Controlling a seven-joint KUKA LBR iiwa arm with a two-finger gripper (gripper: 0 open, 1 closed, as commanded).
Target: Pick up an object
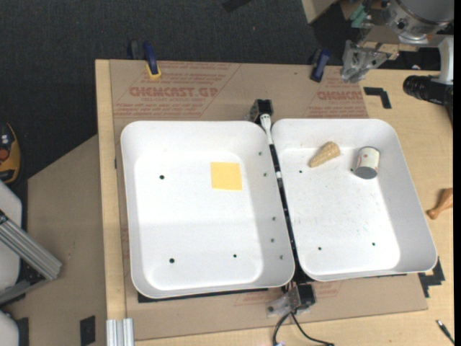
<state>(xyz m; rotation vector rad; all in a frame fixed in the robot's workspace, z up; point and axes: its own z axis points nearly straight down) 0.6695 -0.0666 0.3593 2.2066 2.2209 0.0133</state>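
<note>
Gripper at upper right of frame, nothing between fingers, looks apart. Drop straight over grey cylinder in right bin, clear of cone, then close.

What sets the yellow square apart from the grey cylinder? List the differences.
The yellow square lies flat and thin in the left bin; the grey cylinder is bulky and lies on its side in the right bin. The square sits alone; the cylinder has a tan cone beside it. Both lie apart from the tool.

two blue clamps pin a brown board lying on dark carpet.
</note>
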